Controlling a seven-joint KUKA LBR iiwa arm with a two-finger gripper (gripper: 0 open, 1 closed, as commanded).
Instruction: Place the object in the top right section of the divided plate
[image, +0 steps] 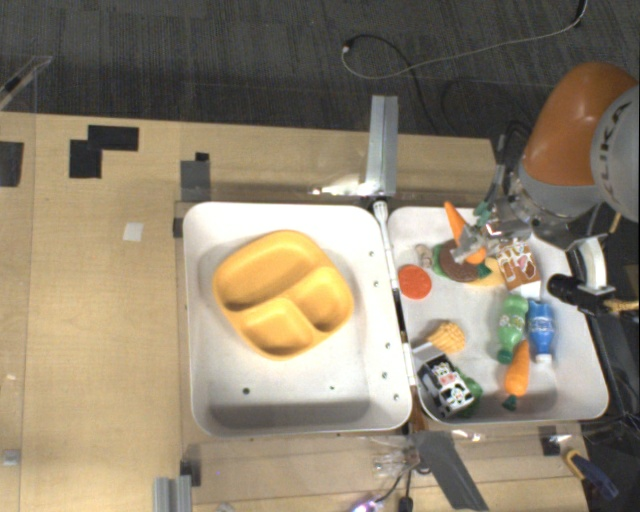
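The end effector (492, 228) hovers over toys at the right bin's (598, 400) twelve o'clock edge; whether it grips anything cannot be told. The yellow divided plate (283, 292) sits in the left bin (290, 410).

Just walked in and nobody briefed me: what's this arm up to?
The arm's gripper is down in the right bin, over a cluster of toy food near its top edge. The yellow divided plate sits in the left bin. Whether the gripper has grabbed anything can't be told from here.
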